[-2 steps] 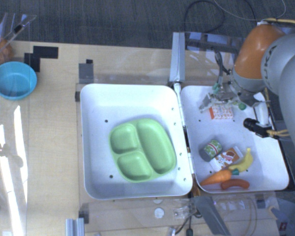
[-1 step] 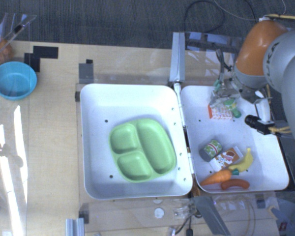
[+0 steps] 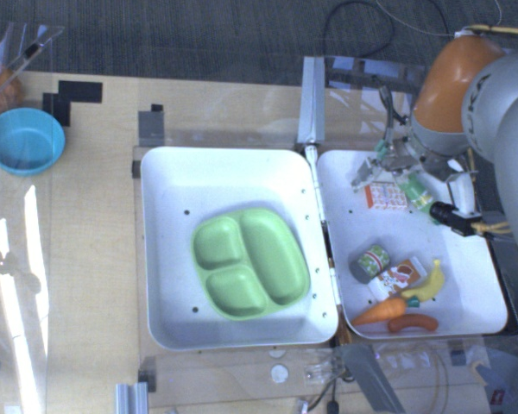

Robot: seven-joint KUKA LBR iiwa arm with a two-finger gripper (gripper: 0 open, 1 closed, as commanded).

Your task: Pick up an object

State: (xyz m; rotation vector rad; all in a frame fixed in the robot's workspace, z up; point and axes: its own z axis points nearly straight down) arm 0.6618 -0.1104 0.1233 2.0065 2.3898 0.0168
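My gripper point(image 3: 382, 167) hangs low over the far end of the right bin point(image 3: 492, 313), below the orange wrist band. Just under it lies a red-and-white carton point(image 3: 386, 197), with a green bottle point(image 3: 418, 193) beside it to the right. I cannot tell if the gripper touches either one. Nearer the front of the bin lie a small green-labelled can point(image 3: 373, 261), a small red-and-white box point(image 3: 401, 276), a yellow banana point(image 3: 428, 284), an orange carrot point(image 3: 381, 311) and a red sausage point(image 3: 412, 323).
The left bin point(image 3: 168, 317) holds a green divided plate point(image 3: 250, 261). A blue bowl point(image 3: 24, 141) stands on the bench at the far left. A metal divider point(image 3: 311, 110) rises behind the two bins. The arm's grey body covers the right bin's far right corner.
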